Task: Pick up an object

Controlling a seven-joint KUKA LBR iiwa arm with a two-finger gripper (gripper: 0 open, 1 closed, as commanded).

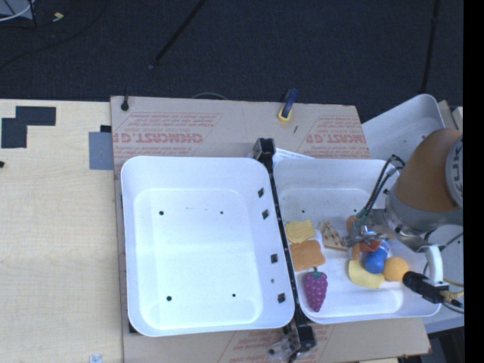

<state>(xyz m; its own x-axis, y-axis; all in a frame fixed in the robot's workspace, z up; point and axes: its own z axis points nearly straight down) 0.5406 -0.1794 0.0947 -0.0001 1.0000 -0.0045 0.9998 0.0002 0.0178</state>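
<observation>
Several toy foods lie in the right bin (344, 184): a yellow cheese slice (299, 231), a brown bread slice (307, 254), purple grapes (315, 289), a tan cracker (332, 236), a yellow banana (362, 275), a blue piece (374, 262) and an orange ball (395, 268). My gripper (364, 235) is down in this bin, right above the blue piece and an orange-red item beside the cracker. The wrist covers the fingertips.
The left bin (197, 244) lies beside the right one, with a black clip rail (274, 218) between them. Both rest on cardboard (189, 131). A blue and yellow clamp (286, 106) sits at the cardboard's far edge. Cables loop beside my wrist.
</observation>
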